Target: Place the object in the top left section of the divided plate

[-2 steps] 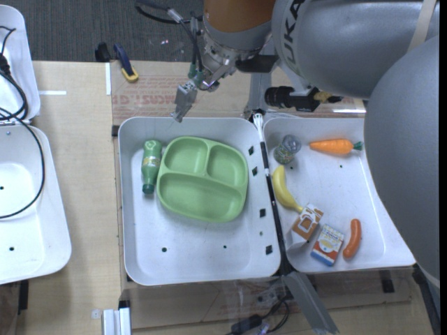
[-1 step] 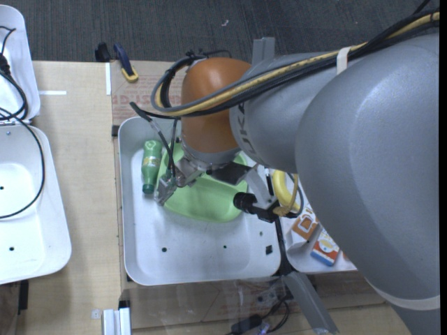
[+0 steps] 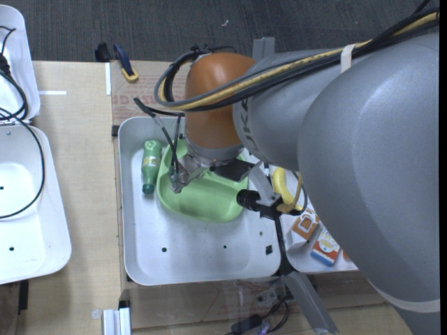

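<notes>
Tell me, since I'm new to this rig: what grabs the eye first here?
The huge grey arm fills the right side, its orange band hanging over the middle bin. Beneath it lies a light green divided plate, with a small green bottle just left of it.

Even bright light, soft shadows, perhaps slight blur

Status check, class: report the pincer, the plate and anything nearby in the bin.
Pincer low over the light green divided plastic plate, fingers unreadable. Green plastic bottle lying beside the plate's left edge, in the white bin.
</notes>
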### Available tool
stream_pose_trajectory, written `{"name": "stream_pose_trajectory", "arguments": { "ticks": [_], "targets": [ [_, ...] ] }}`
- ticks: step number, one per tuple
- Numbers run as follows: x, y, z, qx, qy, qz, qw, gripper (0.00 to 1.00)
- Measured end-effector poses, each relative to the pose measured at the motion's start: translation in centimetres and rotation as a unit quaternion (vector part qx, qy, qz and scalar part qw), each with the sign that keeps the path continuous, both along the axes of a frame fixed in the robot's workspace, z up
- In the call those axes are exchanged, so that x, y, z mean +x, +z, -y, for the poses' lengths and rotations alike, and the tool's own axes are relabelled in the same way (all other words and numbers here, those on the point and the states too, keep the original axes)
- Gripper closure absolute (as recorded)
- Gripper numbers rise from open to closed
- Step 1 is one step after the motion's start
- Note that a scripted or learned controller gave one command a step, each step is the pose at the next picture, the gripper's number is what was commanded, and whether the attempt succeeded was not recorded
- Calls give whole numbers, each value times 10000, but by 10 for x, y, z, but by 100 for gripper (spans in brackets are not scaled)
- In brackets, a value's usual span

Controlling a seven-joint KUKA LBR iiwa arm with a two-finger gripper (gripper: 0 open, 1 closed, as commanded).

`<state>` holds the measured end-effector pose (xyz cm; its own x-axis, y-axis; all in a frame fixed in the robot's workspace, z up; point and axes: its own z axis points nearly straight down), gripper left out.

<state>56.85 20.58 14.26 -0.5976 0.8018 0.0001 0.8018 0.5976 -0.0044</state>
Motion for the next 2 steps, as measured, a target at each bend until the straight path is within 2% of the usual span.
{"name": "stream_pose_trajectory", "arguments": {
  "ticks": [1,2],
  "targets": [
    [53,53,-14,3,-319,26,9995,100],
    [53,52,-14,2,-318,23,9995,0]
  ]
}}
